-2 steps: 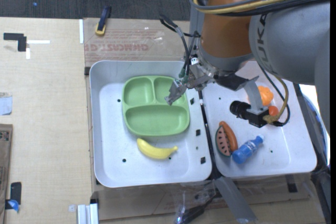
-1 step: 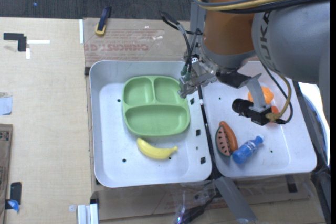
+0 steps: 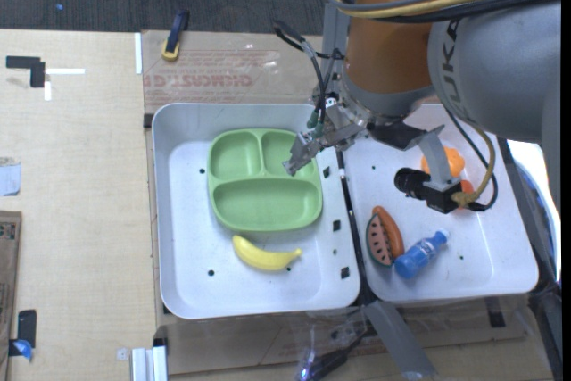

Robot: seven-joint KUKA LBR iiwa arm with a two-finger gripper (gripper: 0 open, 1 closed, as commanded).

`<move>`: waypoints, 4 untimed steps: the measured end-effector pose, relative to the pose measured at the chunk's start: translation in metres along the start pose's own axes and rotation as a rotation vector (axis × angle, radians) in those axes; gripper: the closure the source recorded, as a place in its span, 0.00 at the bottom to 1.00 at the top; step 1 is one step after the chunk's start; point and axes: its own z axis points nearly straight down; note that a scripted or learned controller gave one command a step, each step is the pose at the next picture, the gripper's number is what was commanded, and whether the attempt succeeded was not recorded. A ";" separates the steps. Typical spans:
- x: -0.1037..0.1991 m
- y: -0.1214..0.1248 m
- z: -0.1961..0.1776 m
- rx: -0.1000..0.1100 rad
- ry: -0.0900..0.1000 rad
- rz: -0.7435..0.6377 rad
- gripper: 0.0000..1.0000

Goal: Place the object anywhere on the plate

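Overhead view of two white bins. The left bin (image 3: 178, 219) bears a green plate (image 3: 263, 183) with three compartments; a banana (image 3: 266, 255) lies just near of the plate, touching or almost touching its near rim. The right bin (image 3: 500, 272) holds a watermelon slice (image 3: 384, 236), a blue bottle (image 3: 419, 253) beside it, and an orange thing (image 3: 449, 163) partly hidden by the arm (image 3: 473, 40).

The gripper (image 3: 299, 158) hangs over the plate's far right corner. Whether it is spread or pressed together cannot be told at this slant, and nothing can be seen in it.

The task does not name its object; the banana, nearest the plate, is the likely one. It looks like a moulded toy: probably light, fairly stiff, with a smooth, curved skin that may slip. A hold across the thick middle, jaws set square to its long axis, seems safest; the tapering ends would tend to squeeze out.
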 end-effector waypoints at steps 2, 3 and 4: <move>-0.002 0.000 -0.008 0.002 -0.001 0.003 0.00; 0.035 0.113 0.107 -0.003 0.001 -0.162 0.00; 0.034 0.114 0.096 -0.005 -0.001 -0.161 1.00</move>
